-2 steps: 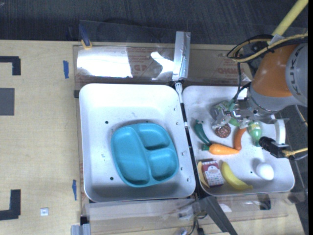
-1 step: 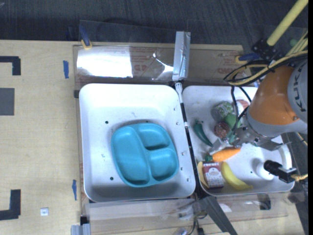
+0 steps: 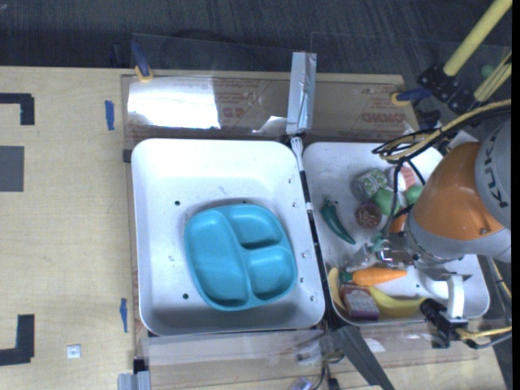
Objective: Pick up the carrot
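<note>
The carrot (image 3: 377, 276) is a short orange piece lying roughly level in the front part of the right bin (image 3: 341, 161). It rests just above a yellow banana (image 3: 400, 304). My gripper (image 3: 388, 253) hangs directly over the carrot's far side, very close to it, below the arm's orange band (image 3: 455, 197). The wrist hides the spot where the gripper meets the carrot, so contact is unclear.
The right bin also holds a green pepper (image 3: 336, 220), a dark red round item (image 3: 369, 214), a green and white item (image 3: 375, 184) and a purple-brown block (image 3: 360, 302). A blue divided plate (image 3: 241, 255) lies in the left bin (image 3: 162, 177). Cables (image 3: 414, 145) trail above the arm.
</note>
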`<state>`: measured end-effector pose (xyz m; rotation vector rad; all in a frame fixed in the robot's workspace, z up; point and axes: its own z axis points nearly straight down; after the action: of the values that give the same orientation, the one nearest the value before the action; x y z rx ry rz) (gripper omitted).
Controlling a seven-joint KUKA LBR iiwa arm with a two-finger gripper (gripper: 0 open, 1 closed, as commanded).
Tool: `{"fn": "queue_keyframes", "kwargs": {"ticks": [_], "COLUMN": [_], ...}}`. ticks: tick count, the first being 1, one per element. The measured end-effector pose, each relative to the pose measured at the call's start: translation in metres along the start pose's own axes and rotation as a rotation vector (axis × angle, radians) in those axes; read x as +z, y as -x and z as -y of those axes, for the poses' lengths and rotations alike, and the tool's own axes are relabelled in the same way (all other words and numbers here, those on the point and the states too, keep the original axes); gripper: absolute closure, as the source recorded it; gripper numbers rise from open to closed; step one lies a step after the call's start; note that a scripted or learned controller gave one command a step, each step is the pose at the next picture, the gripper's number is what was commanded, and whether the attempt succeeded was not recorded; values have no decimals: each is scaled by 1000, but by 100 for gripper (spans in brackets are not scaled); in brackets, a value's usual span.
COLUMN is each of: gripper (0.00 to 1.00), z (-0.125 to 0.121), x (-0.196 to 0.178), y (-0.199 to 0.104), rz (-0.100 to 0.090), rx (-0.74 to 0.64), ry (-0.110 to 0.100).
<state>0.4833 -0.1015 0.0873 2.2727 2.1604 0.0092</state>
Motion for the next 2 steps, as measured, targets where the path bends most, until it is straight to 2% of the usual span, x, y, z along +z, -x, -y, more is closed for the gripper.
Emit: {"fn": "queue_keyframes", "kwargs": {"ticks": [1,2], "gripper": [0,100], "z": [1,-1], "x": [0,-10], "y": [-7,-7], "rz": [2,3], "rx": [-253,-251], "ry": [1,6]}}
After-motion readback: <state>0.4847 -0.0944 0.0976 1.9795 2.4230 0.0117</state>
